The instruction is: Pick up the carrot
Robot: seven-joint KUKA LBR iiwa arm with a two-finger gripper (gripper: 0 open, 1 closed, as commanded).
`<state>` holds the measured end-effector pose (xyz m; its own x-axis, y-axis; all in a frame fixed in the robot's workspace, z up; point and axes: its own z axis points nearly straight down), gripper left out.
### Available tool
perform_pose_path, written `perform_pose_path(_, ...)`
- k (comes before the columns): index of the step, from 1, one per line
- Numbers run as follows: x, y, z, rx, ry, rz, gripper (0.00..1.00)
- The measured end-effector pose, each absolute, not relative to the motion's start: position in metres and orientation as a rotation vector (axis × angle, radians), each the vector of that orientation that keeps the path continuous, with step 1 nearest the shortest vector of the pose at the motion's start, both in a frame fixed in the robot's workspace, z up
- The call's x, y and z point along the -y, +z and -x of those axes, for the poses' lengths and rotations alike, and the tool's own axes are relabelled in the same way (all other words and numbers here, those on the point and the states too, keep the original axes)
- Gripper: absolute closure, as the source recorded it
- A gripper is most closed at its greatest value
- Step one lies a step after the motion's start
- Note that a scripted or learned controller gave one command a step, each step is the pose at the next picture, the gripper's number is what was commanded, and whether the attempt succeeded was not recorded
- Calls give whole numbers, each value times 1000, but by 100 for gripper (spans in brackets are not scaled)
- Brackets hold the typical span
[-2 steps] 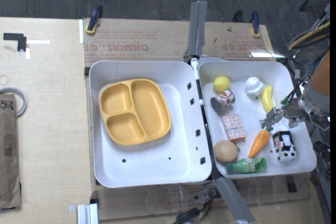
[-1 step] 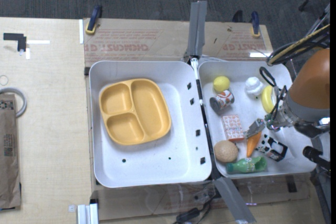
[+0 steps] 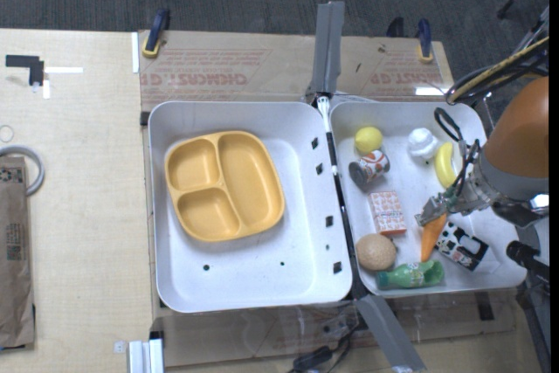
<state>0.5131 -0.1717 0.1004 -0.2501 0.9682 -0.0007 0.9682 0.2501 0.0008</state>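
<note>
2 shallow white bins are seen side by side on the bench, the left bin (image 3: 166,214) and the right bin (image 3: 489,275), parted by a grey divider bar (image 3: 328,48).

In the left bin a yellow plastic plate with 3 compartments (image 3: 224,185) is laid flat, toward the upper left.

The right bin is crowded. A small round yellow lemon (image 3: 369,139) is noted near the top, with a red-and-white printed can (image 3: 371,167) lying on its side just below it. A white rounded object (image 3: 423,144) is placed to the right of the lemon, and a yellow banana-shaped item (image 3: 445,163) is seen beside that. A small red-and-white patterned box (image 3: 387,212) lies mid-bin; a tan round bread-like ball (image 3: 376,252) is set below it, and a green leafy plastic vegetable (image 3: 410,276) lies along the lower edge. A black-and-white patterned carton (image 3: 461,246) is tilted at the lower right.

The orange tapered carrot (image 3: 431,236) is found in the right bin, between the patterned box and the carton, thick end up, point down toward the green vegetable.

The 2-finger gripper (image 3: 441,207) is placed directly at the carrot's upper end, reached in from the right under the grey-and-orange arm (image 3: 522,144). Whether the jaws are released or clenched cannot be told; the carrot's top is overlapped by the gripper.
</note>
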Motion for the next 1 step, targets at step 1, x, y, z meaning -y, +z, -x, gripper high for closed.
perform_pose_path(1, 132, 195, -478, -2698, -1, -1607, 100)
